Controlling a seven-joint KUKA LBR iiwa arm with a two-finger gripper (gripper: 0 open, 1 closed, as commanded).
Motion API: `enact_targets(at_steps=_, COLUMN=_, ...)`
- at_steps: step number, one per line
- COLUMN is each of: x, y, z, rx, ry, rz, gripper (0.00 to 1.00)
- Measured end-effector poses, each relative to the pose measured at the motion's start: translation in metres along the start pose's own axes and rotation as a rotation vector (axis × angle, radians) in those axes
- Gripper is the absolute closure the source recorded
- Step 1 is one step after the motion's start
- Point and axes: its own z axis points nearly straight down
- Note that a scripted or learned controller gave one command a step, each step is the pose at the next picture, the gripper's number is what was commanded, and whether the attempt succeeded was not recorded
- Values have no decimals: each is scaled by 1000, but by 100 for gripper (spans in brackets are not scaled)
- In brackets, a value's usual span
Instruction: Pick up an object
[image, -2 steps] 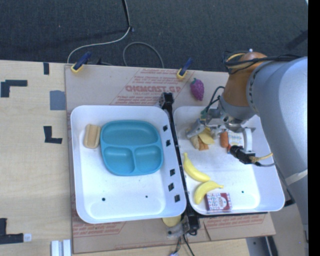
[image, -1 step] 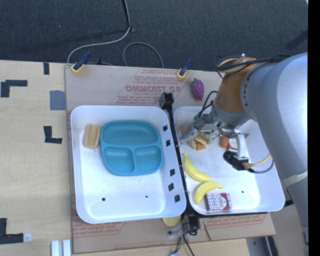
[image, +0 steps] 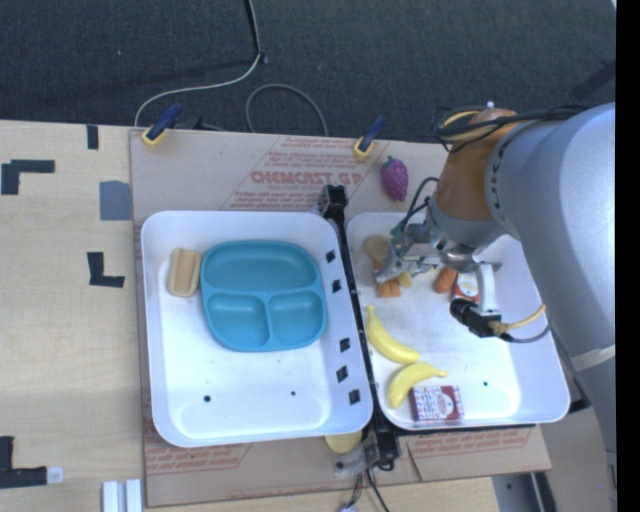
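My gripper (image: 398, 262) reaches down into the back left part of the right bin (image: 500, 400). Its tips sit right over a small orange block (image: 390, 288) and next to a tan round piece (image: 376, 248). An orange carrot-like piece (image: 445, 279) lies just right of the gripper. Two yellow bananas (image: 388, 342) (image: 412, 380) lie nearer the front, with a red and white box (image: 436, 404) beside them. Nothing is visibly held between the fingers.
The left bin (image: 170, 400) holds a blue divided plate (image: 264, 294) and a tan bread piece (image: 183, 272). A purple grape bunch (image: 395, 178) lies on the board behind the right bin. The grey arm (image: 560, 220) covers the right bin's far right side.
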Motion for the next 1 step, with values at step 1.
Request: enact_targets(at_steps=1, x=46, y=-23, z=-94, rx=-1, ry=6, rz=-3, gripper=100)
